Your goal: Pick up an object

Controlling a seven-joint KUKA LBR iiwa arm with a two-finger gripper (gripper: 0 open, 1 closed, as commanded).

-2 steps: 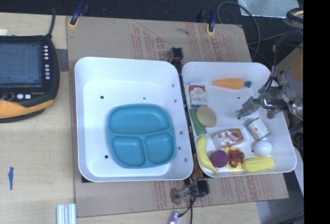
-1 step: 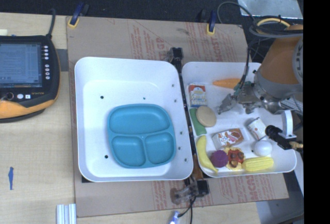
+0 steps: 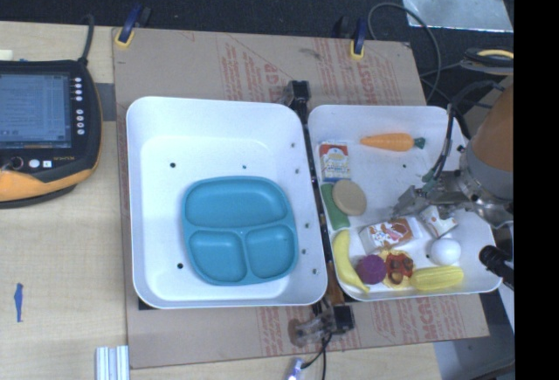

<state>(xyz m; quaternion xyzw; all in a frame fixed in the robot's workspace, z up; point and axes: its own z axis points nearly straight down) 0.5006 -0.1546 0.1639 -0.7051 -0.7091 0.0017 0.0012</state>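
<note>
The gripper (image 3: 417, 199) hangs low over the right bin (image 3: 349, 118), fingers spread with nothing between them, just above a red-and-white packet (image 3: 389, 234) whose print is too small to read. Around it lie a carrot (image 3: 387, 141), a small carton (image 3: 334, 161) with blurred lettering, a banana (image 3: 345, 265), corn (image 3: 438, 279) and an egg (image 3: 445, 251). A blue tray (image 3: 238, 228) sits in the left bin (image 3: 148, 195).

Bench (image 3: 52, 282), cardboard sheet (image 3: 262, 64), two white bins (image 3: 148, 195), pendant (image 3: 44, 129)
</note>
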